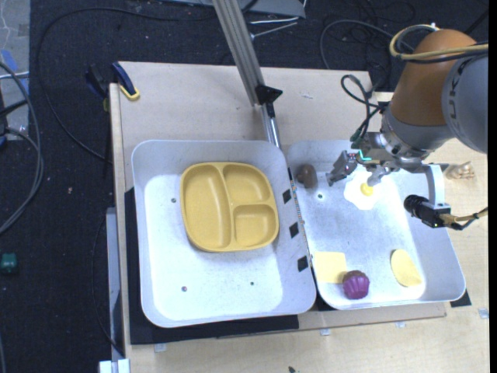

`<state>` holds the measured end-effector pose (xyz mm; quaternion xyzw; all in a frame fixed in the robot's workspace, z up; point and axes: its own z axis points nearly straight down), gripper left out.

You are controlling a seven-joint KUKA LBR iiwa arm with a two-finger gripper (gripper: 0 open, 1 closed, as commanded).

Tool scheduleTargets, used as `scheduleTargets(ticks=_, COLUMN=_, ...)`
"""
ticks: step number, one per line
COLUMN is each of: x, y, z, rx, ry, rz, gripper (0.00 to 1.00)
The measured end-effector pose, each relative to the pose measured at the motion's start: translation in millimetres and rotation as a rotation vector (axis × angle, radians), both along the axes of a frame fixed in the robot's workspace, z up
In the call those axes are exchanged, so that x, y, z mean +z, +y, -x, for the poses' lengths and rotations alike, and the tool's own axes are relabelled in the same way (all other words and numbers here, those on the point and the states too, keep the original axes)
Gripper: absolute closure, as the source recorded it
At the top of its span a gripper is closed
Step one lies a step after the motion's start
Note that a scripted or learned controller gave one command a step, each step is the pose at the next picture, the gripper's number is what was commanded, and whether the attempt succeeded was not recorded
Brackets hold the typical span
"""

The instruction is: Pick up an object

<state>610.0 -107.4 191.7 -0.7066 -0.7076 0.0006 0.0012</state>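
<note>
We've got the gripper (356, 173) hanging over the far part of the right bin (435, 249) with its fingers spread apart, holding nothing — right above a white-and-yellow fried-egg toy (361, 196). Left bin (155, 231) has a yellow divided plate (230, 206).

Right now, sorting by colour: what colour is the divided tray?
Yellow tray, camera view.

The yellow divided plate (230, 206) at centre left looks like smooth, faintly glossy plastic, lying in a matt white bin (155, 231). The counter (186, 103) shows as pale, matt wood. At upper right, the arm's orange band (435, 72) has a glossy sheen, and the slanted pole (237, 37) looks like ribbed metal.
</note>
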Motion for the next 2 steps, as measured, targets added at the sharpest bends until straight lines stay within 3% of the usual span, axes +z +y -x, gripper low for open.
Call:
scheduleTargets(ticks=1, x=0.8, y=-0.1, z=-0.6, rx=0.000, ry=-0.002, rz=0.001, gripper=0.00)
scheduleTargets(ticks=2, x=-42.7, y=-3.6, z=0.8, rx=-0.002, ry=0.000, rz=0.001, gripper=0.00)
